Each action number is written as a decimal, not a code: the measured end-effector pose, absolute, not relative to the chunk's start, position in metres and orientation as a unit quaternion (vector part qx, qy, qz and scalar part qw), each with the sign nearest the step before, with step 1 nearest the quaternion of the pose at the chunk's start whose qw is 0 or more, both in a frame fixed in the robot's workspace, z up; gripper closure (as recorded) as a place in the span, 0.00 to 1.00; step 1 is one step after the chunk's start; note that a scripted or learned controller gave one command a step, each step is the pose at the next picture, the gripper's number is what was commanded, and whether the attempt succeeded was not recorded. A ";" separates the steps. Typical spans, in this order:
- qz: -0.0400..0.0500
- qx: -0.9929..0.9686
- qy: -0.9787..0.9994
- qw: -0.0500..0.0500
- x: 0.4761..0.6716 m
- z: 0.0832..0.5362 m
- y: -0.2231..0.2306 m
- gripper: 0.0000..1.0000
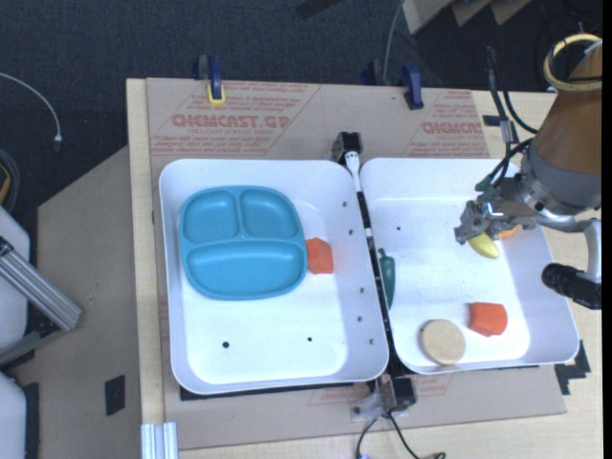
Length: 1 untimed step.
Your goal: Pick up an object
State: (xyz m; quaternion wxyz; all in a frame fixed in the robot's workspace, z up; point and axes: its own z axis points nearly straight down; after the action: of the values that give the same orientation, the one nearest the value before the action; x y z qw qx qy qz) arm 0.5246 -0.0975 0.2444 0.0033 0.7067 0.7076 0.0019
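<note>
Front edge: a round tan disc lies nearest the camera, close to the front rim of the right bin, with an orange-red chunk just beside it on its right.
Claw: the claw hangs low over the right half of the right bin, right above a small yellow object.
Claw state: cannot tell; the metal parts blur together from this angle, and nothing is visibly pinched.
Target position: the yellow object sits on the bin floor, touching or just under the claw tips, well apart from the disc and the chunk.
Target look: bright yellow, smooth, oblong with tapering ends, partly hidden by the claw; it reads as a toy fruit, perhaps a banana or lemon.
Handling: probably light, stiff plastic with a slick curved skin, so it may squirt sideways; take it across the narrow middle, not the tips.
Further out: a dark green piece lies by the divide between the bins.
Left bin: the left bin holds a blue divided tray and an orange block touching its right edge.
</note>
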 end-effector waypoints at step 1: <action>0.000 0.705 0.709 -0.001 0.537 0.231 -0.042 1.00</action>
State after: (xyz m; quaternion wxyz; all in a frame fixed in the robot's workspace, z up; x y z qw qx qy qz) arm 0.5371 -0.0425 0.2306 -0.0012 0.7051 0.7091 0.0004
